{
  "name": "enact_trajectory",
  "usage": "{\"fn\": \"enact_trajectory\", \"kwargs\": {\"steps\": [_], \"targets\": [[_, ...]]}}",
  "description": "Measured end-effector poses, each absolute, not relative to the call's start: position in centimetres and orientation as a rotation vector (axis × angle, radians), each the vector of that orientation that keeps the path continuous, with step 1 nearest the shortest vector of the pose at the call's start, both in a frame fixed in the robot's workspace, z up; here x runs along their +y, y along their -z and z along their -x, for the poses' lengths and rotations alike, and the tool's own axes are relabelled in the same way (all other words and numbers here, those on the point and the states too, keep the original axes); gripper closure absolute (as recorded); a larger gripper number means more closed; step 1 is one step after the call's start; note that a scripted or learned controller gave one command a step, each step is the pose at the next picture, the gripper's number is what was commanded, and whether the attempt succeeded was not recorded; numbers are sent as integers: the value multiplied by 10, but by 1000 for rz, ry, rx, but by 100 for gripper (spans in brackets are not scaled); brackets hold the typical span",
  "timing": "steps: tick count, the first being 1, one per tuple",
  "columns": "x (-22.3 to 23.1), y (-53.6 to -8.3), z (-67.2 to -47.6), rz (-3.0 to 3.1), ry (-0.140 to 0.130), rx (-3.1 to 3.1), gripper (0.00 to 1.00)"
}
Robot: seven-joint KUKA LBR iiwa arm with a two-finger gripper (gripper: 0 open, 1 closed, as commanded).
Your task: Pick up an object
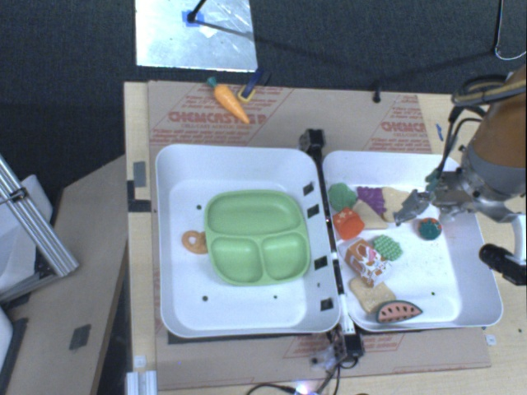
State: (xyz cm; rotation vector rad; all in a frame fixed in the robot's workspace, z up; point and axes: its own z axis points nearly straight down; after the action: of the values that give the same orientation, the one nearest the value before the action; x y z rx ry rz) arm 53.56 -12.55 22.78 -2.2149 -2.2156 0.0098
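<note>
Gripper (412, 208) is over the right bin (473, 303), far half — fingers (405, 213) look close together, nothing visible between them; can't tell the exact gap at this angle. Teal ball (430, 229) sits just right of the fingertips, apart from them. Purple grapes (372, 197) lie to their left, beside a green leafy piece (342, 195) and an orange-red block (349, 224). Near side: watermelon slice (398, 311), toast (367, 294), patterned box (367, 261). Left bin (177, 245) holds a green divided plate (256, 237) and a pretzel (194, 242). Carrot (230, 102) lies on the tabletop (346, 109), far side.
</note>
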Motion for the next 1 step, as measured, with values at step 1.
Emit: {"fn": "enact_trajectory", "kwargs": {"steps": [1], "targets": [[-125,-234,-538,2219,1,-2226,0]]}}
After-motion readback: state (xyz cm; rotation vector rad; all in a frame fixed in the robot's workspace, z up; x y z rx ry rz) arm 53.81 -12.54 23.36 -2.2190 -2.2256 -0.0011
